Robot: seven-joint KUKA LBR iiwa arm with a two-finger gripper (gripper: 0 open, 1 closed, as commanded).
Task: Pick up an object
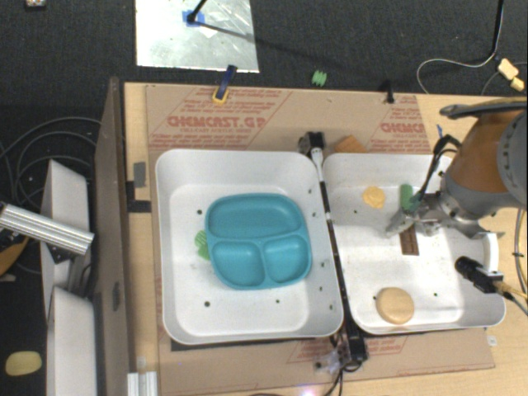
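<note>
Bins sit side by side on the bench: the left bin [177, 221] carries a blue tray [257, 239] with a green scrap [200, 240] at its left edge. In the right bin [355, 304], the gripper [410, 223] hangs near the middle; whether it is spread or pressed together I cannot tell. A brown block [408, 243] lies right under it, the likeliest target, so descend straight and centred. A tan bun [395, 305] sits near the front edge, a yellow piece [374, 196] and green piece [406, 195] toward the back.

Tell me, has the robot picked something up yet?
Not that I can see. Done: the grey arm's two-finger gripper has reached into the right white bin. In hand: it hangs by a small brown block and a small green piece. Left: grabbing and lifting one; the round tan bun and small yellow piece lie untouched.
</note>
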